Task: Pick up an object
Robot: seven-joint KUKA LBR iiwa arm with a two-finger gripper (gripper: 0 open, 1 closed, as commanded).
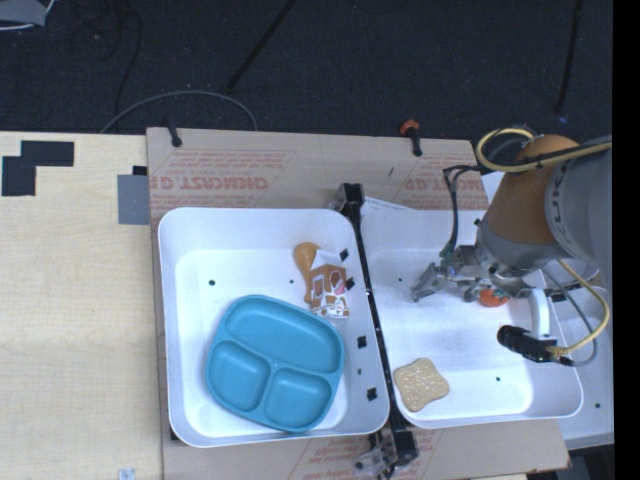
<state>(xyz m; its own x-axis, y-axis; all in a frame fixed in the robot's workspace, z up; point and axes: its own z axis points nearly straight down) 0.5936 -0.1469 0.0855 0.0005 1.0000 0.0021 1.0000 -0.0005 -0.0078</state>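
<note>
Altogether: one blue tray [272, 362], one toast slice [420, 384], two bins [185, 268].

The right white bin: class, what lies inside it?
Inside the right white bin: a tan toast-shaped slice, the claw, a small red-orange object partly covered by the grey arm.

You're looking at 2 smooth, slightly glossy white plastic bins [185, 268] on a matt, printed cardboard sheet [300, 168]. The blue divided plate [275, 363] looks like satin plastic; the slice of bread [420, 384] looks rough and grainy.
</note>
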